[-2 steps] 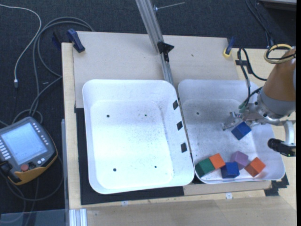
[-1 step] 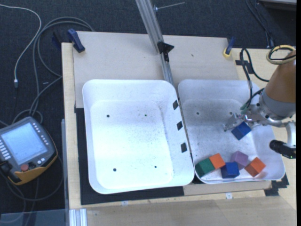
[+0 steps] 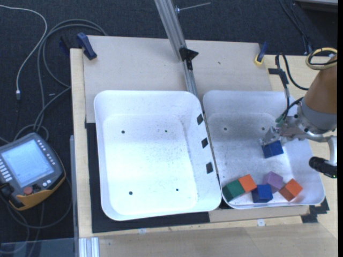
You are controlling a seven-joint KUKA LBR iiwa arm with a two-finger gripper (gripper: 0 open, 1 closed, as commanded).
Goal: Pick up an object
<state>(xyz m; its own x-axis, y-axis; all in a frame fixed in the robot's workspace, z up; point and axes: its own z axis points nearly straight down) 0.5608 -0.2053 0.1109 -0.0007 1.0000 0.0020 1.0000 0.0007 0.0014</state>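
Jaws (image 3: pixel 271 142) sit right atop the blue block (image 3: pixel 273 149), apparently pinching its upper edge, in the right bin (image 3: pixel 230 108).

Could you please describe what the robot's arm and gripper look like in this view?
The arm enters from the right as a rounded segment with a broad orange band above a grey wrist section. Below it, the gripper is a compact metallic grey assembly. Thin dark cables loop around the wrist, and a black cylindrical part projects beneath the arm.
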